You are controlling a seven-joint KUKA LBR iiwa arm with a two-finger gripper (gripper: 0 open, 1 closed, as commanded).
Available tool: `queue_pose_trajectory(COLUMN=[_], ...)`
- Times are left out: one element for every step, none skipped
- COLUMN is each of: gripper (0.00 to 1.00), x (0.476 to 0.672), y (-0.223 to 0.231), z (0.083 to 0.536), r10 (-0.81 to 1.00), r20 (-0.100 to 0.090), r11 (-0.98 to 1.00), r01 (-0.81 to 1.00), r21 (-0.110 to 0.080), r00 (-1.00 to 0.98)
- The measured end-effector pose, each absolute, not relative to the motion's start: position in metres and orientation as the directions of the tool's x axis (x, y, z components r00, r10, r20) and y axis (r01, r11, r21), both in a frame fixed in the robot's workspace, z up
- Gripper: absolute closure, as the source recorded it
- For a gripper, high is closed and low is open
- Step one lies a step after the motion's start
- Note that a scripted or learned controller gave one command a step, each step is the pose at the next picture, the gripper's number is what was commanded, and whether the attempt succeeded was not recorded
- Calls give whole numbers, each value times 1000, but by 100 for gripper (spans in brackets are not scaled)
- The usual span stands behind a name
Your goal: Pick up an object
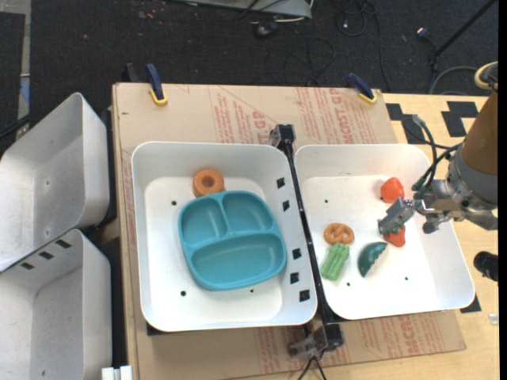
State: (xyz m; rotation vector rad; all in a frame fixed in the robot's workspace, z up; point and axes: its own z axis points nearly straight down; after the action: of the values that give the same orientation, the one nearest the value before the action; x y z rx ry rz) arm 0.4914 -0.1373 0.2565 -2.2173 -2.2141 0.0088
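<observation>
The gripper [394,225] hangs low in the right bin [444,291], its tips at a small red piece [396,239]; whether it is parted or closed cannot be told. An orange-red toy [391,188] lies just beyond, a pretzel [338,233], green toy [334,261] and teal toy [371,257] to its left. The left bin [158,291] holds a teal divided plate [231,241] and a doughnut [208,182].

arm [482,165] cut off by right edge | red piece [396,237] partly hidden under gripper [394,222]; finger state unclear
</observation>
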Motion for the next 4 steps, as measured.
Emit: queue_pose_trajectory(gripper=[0, 0, 0, 0], x=[493, 492, 486, 484], y=[-137, -139, -139, -142], z=[261, 218, 173, 129], r10=[1000, 1000, 1000, 1000], r20=[0, 1, 1, 1], r11=[1, -2, -2, -3], r01=[1000, 1000, 1000, 1000], r21=[0, -4, -5, -5], r00=[-1, 2, 2, 3])
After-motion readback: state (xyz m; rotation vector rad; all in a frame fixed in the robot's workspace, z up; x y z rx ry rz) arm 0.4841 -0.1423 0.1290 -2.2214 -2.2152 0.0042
